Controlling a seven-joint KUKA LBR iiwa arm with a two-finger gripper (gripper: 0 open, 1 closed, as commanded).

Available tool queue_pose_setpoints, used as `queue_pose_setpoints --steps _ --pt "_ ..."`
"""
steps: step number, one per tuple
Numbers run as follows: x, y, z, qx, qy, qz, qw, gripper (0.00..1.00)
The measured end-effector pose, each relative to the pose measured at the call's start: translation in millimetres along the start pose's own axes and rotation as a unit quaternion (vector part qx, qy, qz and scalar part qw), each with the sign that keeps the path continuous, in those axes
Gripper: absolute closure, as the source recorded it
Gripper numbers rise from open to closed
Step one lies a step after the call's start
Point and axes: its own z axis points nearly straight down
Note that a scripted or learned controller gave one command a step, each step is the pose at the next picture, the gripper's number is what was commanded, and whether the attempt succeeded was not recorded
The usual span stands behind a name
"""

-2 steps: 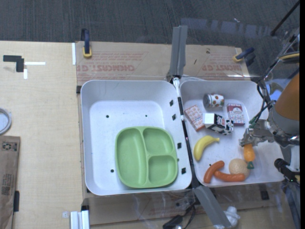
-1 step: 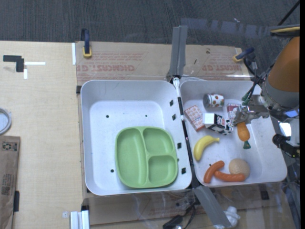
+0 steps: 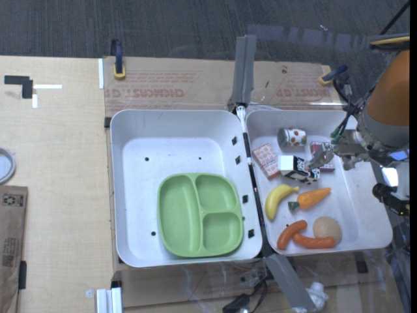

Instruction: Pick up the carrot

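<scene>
The small orange toy carrot with a green stub at its left end (image 3: 311, 197) lies on the floor of the right-hand shallow white bin (image 3: 365, 240), roughly level, long axis running left to right with a slight upward tilt toward the right. The curved yellow toy banana (image 3: 277, 199) lies just beside its green end; the pale round bun-like ball (image 3: 326, 227) and two reddish-orange sausage-shaped pieces (image 3: 303, 237) lie near below it. The metal two-finger gripper (image 3: 318, 158) hangs above the carrot and slightly toward the back of the bin, over a cluster of small printed packages (image 3: 296, 165); whether the jaws stand apart or together cannot be told from this view, and nothing is seen between them. The carrot appears to be a light, rigid moulded plastic piece with a smooth, tapering surface, so it is judged liable to slip or roll under an off-centre pinch. Recommended hold: across the thick middle of the orange body, jaws closing perpendicular to the long axis, clear of the banana. The left-hand white bin (image 3: 130, 175) holds a green three-compartment plastic tray (image 3: 199, 214); both bins rest on the counter (image 3: 52, 175)
</scene>
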Motion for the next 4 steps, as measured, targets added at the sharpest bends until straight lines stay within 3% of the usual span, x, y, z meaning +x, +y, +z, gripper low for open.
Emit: queue_pose_setpoints --steps 1,2,3,4 --pt "10.3 -71.6 93.6 0.0 0.001 -0.116 0.9933 0.0" --pt "10.9 11.3 92.3 -0.001 0.0 -0.195 0.9808 0.0" --pt "20.5 78.5 92.4 0.0 0.0 -0.346 0.9381 0.0" --pt "19.1 79.4 82.3 -0.001 -0.002 -0.345 0.9384 1.0"
